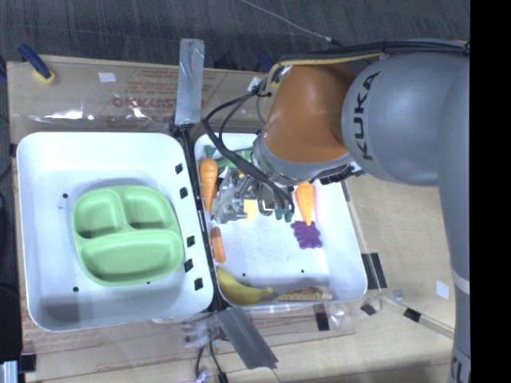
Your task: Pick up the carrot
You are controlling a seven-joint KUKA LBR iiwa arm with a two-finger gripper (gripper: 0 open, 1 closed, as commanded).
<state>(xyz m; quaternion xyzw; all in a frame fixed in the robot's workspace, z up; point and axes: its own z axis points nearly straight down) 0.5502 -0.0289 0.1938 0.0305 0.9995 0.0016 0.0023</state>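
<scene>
You can see the gripper (254, 200) low in the right bin (345, 246), near frame centre, but its fingers are a metallic tangle and you cannot tell whether they are apart or closed. A carrot (208, 180) lies just left of it, along the bin's left wall. A second carrot (305, 201) sits to its right, above a purple grape bunch (306, 234). A banana (239, 289) lies along the bottom edge. In the left bin (36, 214) rests a green divided plate (126, 234).
</scene>
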